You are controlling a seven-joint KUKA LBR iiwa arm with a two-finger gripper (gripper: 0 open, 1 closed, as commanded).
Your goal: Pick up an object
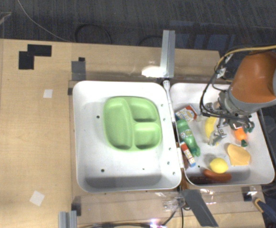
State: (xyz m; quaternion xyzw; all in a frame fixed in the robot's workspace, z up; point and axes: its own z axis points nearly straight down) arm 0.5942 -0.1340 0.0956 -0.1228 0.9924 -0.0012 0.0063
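Over the right bin (pixel 266 172), my pincer (pixel 218 136) hangs beside the banana (pixel 210 126).
Banana touches its left side, long axis toward the far wall; pincer state: cannot tell.

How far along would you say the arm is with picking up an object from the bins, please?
Done: the arm has reached over the right bin, and its gripper sits low among the items, beside the banana. In hand: nothing is visibly lifted; the lemon, cheese wedge and green bottle all lie in the bin. Left: securing one item and raising it. The green tray sits in the left bin.
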